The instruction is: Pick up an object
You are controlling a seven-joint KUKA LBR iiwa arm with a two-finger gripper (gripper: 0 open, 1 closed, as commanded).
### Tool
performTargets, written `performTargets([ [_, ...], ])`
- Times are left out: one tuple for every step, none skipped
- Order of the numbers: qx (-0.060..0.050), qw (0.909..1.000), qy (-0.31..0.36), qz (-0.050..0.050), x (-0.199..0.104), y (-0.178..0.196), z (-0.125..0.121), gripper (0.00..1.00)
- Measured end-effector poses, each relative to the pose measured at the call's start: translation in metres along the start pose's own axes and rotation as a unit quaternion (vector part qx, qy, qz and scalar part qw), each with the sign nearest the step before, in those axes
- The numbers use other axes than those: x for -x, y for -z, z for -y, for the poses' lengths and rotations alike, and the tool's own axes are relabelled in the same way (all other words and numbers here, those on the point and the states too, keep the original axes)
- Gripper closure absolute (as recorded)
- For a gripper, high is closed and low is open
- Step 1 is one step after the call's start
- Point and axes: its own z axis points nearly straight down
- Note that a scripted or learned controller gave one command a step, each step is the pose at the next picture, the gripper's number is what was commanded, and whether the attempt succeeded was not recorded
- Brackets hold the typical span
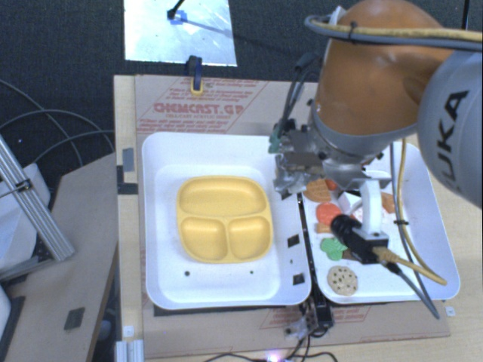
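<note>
Arm (377,74) over right bin (438,262), gripper hidden; toy food there: orange piece (328,213), green piece (332,247), cookie (343,280). Likely light, stiff; cookie flat, grasp by edges

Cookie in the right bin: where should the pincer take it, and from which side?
Come straight down on the cookie and pinch across its rim. It lies flat, round and thin, apart from the green piece above it, near the bin's front wall, so a side approach probably offers nothing.
</note>
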Motion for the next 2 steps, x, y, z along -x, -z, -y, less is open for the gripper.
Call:
performTargets([
  [0.001, 1.0000, 0.003, 0.000, 0.000, 0.011, -0.001, 1.00],
  [-0.007, 1.0000, -0.001, 0.002, -0.034, -0.130, 0.002, 1.00],
])
